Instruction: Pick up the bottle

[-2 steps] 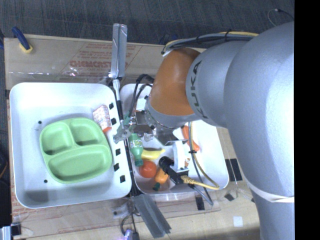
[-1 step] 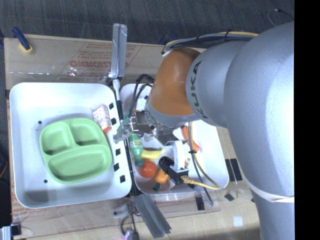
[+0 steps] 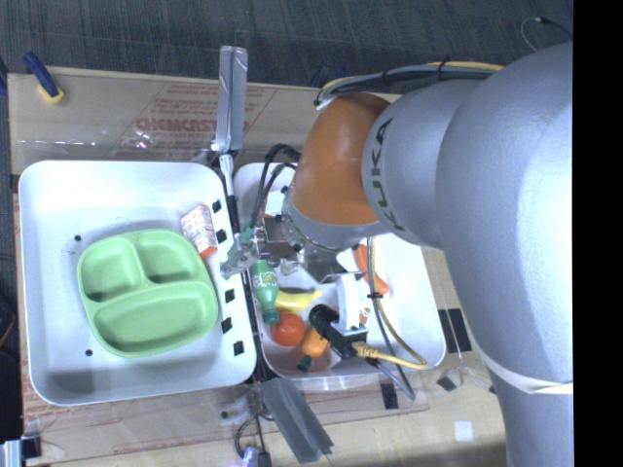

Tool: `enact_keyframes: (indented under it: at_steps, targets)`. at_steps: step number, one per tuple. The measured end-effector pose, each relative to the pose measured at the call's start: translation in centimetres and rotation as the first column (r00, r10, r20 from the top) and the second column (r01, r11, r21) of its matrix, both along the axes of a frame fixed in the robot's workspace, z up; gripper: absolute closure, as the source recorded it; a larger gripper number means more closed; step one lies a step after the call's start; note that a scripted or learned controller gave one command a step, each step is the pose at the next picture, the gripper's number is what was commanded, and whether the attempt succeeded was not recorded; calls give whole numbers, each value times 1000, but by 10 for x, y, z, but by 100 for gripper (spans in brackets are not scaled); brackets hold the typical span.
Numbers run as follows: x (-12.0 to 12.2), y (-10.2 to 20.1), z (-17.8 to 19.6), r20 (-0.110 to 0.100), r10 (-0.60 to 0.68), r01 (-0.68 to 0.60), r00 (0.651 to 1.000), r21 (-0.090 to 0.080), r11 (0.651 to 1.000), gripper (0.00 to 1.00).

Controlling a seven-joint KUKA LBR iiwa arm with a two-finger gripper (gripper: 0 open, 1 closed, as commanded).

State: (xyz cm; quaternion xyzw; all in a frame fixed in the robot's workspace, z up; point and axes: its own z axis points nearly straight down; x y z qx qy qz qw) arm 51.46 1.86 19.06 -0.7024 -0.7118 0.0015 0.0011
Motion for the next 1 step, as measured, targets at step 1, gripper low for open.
enact_keyframes:
  at_steps: [1]
  targets:
    - [0, 0, 0, 0, 0, 0, 1000, 0, 1000, 0]
